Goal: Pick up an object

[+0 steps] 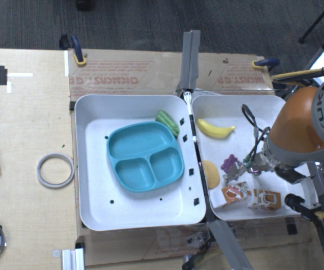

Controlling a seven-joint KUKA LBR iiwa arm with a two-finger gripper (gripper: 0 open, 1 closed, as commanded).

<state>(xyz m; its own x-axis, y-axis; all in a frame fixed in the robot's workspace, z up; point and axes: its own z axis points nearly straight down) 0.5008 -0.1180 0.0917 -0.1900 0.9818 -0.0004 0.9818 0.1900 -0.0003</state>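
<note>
Objects for picking lie in the right bin [274, 103]: a yellow banana [215, 130], a purple toy [229, 163] and an orange printed packet [236, 192], while the left bin [89, 151] holds a blue divided plate [145, 156]. Reversed red print on the cardboard [151, 72] beneath reads roughly CHEMICALS, and the packet's print is too small to read. Low beside the purple toy, the gripper [251, 166] seems in the reach-and-grasp step; I cannot tell whether it is open or closed, and next it must settle squarely over one item.
</note>
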